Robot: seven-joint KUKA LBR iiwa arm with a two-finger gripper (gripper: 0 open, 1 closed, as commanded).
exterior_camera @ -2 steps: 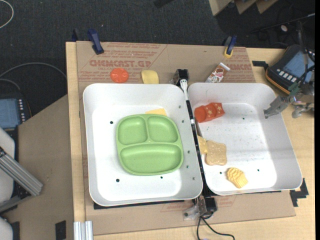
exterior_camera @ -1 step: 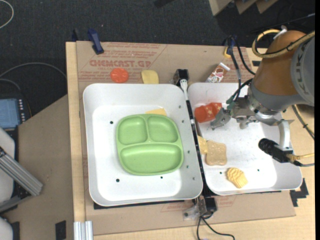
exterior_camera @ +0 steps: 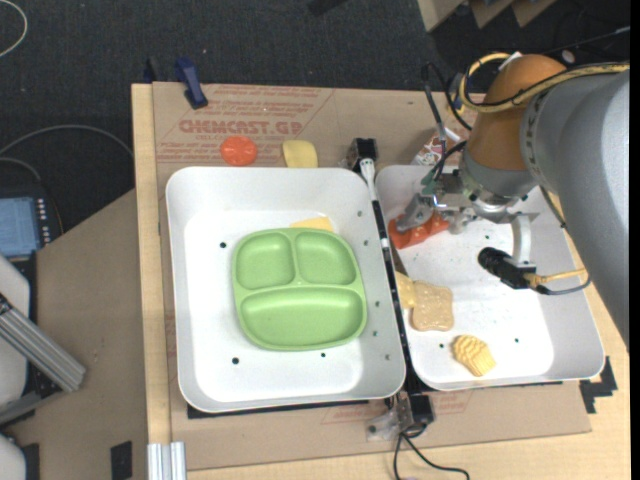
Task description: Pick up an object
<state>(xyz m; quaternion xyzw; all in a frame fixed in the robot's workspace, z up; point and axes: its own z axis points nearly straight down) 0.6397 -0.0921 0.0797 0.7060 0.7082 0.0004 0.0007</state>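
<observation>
Over the right bin's (exterior_camera: 560,353) far left corner, end effector (exterior_camera: 428,213) above an orange-red object (exterior_camera: 418,232), grip state indiscernible.

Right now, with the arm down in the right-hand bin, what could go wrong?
The gripper is low over an orange-red object close to the bin's left wall, so it might bump the wall or push the object aside. The tan toy and yellow toy lie apart, probably safe.
</observation>
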